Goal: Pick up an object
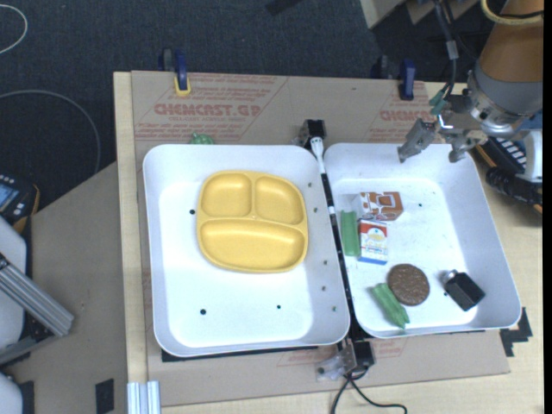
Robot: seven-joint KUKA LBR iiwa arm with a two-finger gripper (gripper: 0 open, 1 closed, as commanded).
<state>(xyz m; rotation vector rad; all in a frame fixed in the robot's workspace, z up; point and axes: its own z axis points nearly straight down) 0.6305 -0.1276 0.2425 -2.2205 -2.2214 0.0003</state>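
Gripper hangs over the far rim of the right bin, its two fingers spread with nothing between them. Below it in that bin lie an orange-and-white box, a small white carton touching it, a green stick beside them, a brown disc, a green pod and a black block. A yellow divided plate sits in the left bin

yellow plate: three compartments, flat, middle of left bin
orange-white carton: right bin, upper middle
small box: just below the carton
green strip: beside small box
brown disc: flat, lower right bin
green piece: touching disc
black block: near right wall
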